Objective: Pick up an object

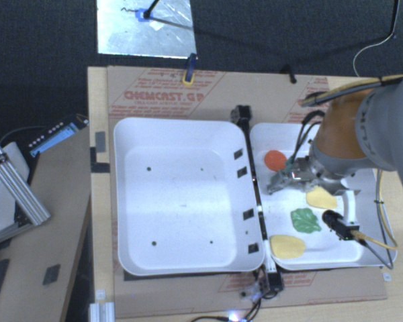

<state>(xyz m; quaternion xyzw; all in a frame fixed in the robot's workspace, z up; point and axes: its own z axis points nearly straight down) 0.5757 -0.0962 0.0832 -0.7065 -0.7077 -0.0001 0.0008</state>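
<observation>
the grey arm with its orange band [342,136] reached over the right shallow white bin [269,146], its end effector [285,178] low among the things there. whether it was spread or pressed together could not be told. a round orange-red ball [275,159] lay just beside it, with a pale yellow piece [320,198], a green leafy piece [305,220] and a yellow oval piece [287,246] nearby. nothing looked lifted yet, so the pick was judged still to do. the left shallow white bin [127,139] sat alongside on the counter [161,92].
</observation>
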